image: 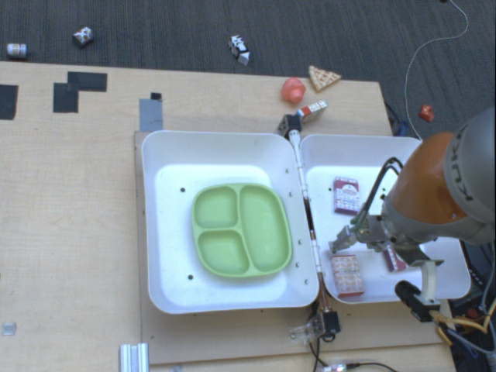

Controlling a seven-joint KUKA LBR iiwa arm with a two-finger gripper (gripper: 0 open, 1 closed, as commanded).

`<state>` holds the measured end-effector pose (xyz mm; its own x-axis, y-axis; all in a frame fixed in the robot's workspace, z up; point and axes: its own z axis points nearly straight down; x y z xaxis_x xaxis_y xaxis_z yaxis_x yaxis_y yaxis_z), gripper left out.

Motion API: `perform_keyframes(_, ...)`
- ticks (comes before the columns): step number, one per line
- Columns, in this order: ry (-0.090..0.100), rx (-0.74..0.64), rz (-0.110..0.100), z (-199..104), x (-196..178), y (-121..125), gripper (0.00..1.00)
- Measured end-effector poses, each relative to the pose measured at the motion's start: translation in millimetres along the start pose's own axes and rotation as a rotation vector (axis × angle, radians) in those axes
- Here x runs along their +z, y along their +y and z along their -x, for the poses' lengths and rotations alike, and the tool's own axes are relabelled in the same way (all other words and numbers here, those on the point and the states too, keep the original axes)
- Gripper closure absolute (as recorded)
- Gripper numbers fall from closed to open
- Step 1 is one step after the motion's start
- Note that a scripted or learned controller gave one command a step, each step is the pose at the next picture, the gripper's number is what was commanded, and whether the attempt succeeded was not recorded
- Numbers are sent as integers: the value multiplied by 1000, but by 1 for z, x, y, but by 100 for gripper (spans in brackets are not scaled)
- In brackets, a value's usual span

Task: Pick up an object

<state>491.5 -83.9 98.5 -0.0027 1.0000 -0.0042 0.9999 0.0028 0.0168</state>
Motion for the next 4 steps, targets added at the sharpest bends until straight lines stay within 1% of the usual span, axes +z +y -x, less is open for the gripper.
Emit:
perform_keyframes(1, 2, 2, -8, -1, 11, -3, 0)
perform_keyframes(2, 2, 1, -2, -1, 0, 0, 100)
perform_keyframes(3, 2, 1, -2, -1, 0, 0, 0)
perform_keyframes(4, 5, 1, -9, 4, 12, -3, 0)
